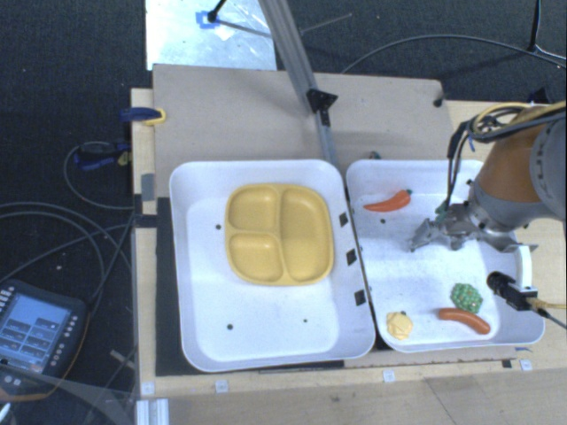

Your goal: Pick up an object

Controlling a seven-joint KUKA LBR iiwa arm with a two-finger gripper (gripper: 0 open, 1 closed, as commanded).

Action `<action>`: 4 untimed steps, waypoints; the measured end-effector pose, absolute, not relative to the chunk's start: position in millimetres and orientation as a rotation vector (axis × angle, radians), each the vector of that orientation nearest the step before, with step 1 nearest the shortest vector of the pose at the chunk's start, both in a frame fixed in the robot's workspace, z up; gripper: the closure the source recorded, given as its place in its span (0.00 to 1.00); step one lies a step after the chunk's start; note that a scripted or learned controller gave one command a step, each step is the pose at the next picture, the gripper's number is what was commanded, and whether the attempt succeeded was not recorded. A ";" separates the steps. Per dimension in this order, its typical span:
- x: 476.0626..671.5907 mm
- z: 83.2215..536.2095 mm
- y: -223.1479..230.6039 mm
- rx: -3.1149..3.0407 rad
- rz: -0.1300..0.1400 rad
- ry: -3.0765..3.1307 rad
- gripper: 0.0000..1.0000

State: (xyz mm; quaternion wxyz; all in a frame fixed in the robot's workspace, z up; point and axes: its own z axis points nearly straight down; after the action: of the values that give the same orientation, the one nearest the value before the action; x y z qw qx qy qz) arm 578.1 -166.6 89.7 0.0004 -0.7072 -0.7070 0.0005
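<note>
Pincer (423, 237) sits low in the right bin (532, 330), at the right middle of the frame, its grey tips reaching leftward over bare white floor. Nothing lies between them; whether they stand wide or narrow I cannot tell at this size. The nearest candidate is the orange carrot (388, 203), just up and left of the tips and apart from them. To take it well, I judge the pincer should shift up-left, line its jaws across the carrot's thin width, then come straight down before closing, keeping off the bin's near wall. Other choices lie toward the lower right: a green lump (466, 297), a red sausage (463, 320) just below it, and a small yellow toy (400, 326) by the bin's lower left corner. In the left bin (190, 326) rests a yellow divided plate (279, 234). The arm's wrist covers part of the right bin's far side, and the green lump's shape is too blurred to name.
</note>
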 end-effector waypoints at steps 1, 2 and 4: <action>579.5 101.9 -166.5 -2.224 -0.004 -2.223 1.00; 582.0 165.9 -162.6 -2.220 -0.007 -2.233 1.00; 579.0 267.2 -166.7 -2.219 -0.007 -2.235 1.00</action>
State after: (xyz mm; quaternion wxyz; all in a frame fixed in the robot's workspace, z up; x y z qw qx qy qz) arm 579.0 -166.7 267.2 -0.0038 -0.7045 -0.7097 -0.0021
